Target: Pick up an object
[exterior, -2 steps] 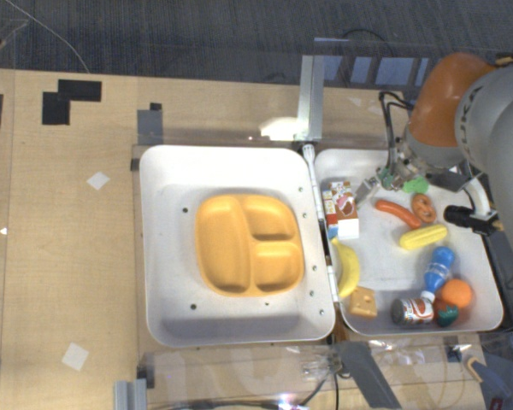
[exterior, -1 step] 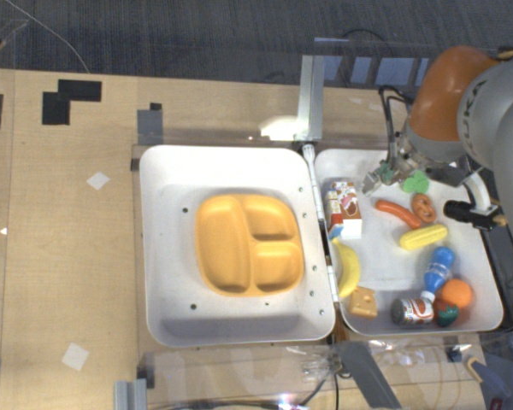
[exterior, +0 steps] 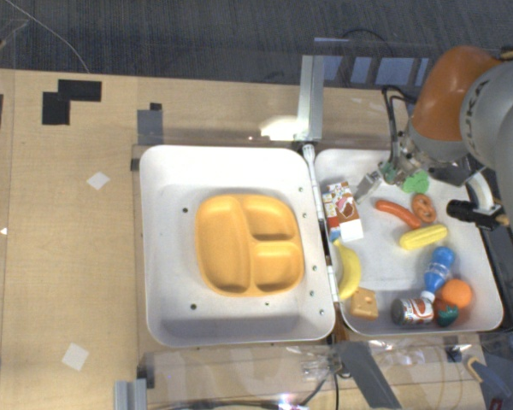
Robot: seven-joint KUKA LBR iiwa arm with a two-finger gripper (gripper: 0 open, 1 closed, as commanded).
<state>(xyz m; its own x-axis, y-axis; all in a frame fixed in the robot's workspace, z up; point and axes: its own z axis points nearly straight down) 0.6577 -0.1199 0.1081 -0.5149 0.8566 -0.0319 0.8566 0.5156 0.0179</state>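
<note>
My gripper [exterior: 392,172] hangs low over the back of the right bin [exterior: 492,313], with the orange-banded wrist above it. A green toy [exterior: 416,181] lies right beside it, touching or nearly so. Just in front lie a red chili-like piece [exterior: 396,212] and a small pretzel [exterior: 423,206]. A red and white carton [exterior: 342,212] stands to the gripper's left by the bin wall. Nothing visibly hangs from the gripper.
Also in the right bin are a banana [exterior: 349,270], a yellow oblong piece [exterior: 422,237], a blue bottle [exterior: 439,267], an orange [exterior: 455,295], a can [exterior: 413,311] and a cheese wedge [exterior: 365,303]. The left bin [exterior: 167,229] holds a yellow divided plate [exterior: 248,244].
</note>
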